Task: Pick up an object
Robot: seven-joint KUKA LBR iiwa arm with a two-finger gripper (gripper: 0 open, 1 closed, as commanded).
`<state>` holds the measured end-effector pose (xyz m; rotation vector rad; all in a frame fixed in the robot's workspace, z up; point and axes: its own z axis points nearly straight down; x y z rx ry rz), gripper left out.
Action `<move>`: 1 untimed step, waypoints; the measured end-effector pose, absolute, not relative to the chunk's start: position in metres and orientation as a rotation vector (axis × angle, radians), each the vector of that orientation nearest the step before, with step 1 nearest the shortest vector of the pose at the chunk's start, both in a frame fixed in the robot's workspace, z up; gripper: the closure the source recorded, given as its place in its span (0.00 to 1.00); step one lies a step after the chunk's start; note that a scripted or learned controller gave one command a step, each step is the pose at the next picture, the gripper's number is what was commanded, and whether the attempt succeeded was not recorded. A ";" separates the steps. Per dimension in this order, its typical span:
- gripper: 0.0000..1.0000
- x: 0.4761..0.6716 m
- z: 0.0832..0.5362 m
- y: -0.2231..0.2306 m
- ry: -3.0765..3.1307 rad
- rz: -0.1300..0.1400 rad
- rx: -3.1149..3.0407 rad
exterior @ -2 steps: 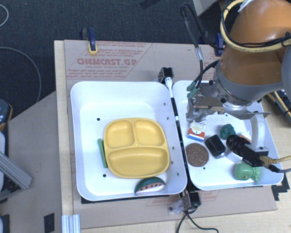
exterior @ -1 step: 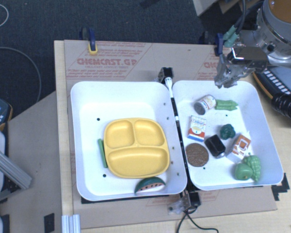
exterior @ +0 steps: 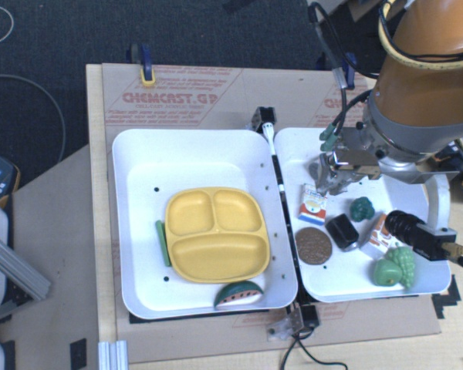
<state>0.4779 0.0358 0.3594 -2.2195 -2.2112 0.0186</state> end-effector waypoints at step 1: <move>1.00 0.502 0.275 0.022 -2.213 0.012 -2.220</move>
